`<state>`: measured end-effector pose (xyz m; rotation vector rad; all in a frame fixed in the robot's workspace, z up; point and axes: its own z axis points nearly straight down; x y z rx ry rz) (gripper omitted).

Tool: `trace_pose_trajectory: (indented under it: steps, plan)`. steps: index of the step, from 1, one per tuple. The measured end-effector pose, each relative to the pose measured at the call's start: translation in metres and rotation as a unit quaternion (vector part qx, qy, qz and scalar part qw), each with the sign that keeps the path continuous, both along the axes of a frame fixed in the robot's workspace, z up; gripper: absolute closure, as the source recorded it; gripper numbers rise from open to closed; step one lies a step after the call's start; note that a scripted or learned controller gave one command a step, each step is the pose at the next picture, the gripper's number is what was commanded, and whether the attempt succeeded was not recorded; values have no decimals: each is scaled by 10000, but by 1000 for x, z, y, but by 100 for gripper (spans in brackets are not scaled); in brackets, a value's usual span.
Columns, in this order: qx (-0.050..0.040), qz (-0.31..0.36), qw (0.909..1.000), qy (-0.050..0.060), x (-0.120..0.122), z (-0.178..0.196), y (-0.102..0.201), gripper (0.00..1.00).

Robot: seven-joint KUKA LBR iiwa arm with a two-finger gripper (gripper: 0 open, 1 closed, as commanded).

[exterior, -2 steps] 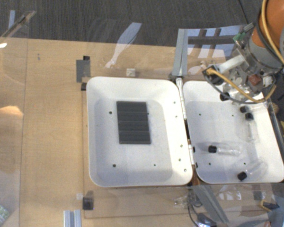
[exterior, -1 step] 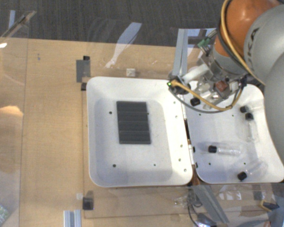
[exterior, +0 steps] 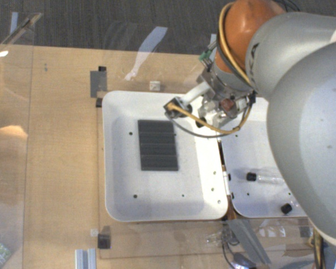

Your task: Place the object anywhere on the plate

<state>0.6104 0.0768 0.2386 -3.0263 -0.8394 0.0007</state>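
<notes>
The gripper (exterior: 225,106) hangs over the far end of the seam between the bins; I cannot tell if it is open or closed. A dark ribbed plate (exterior: 158,145) lies in the left bin (exterior: 117,167). A black-capped tube (exterior: 263,177) lies in the right bin (exterior: 252,150), well apart from the plate.

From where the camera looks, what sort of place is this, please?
Probably a robotics lab or test cell: a grey arm reaches over the left bin and right bin, both white, side by side on a wooden bench.
</notes>
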Motion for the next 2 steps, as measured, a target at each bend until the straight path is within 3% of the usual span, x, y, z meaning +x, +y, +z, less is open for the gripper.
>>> trace_pose_trajectory:
  steps: [1, 2]
  plan:
    - [2, -229, 9997, -12, 38, 31, -30, 100]
    - [4, -1680, 9858, -19, 23, 76, -8, 100]
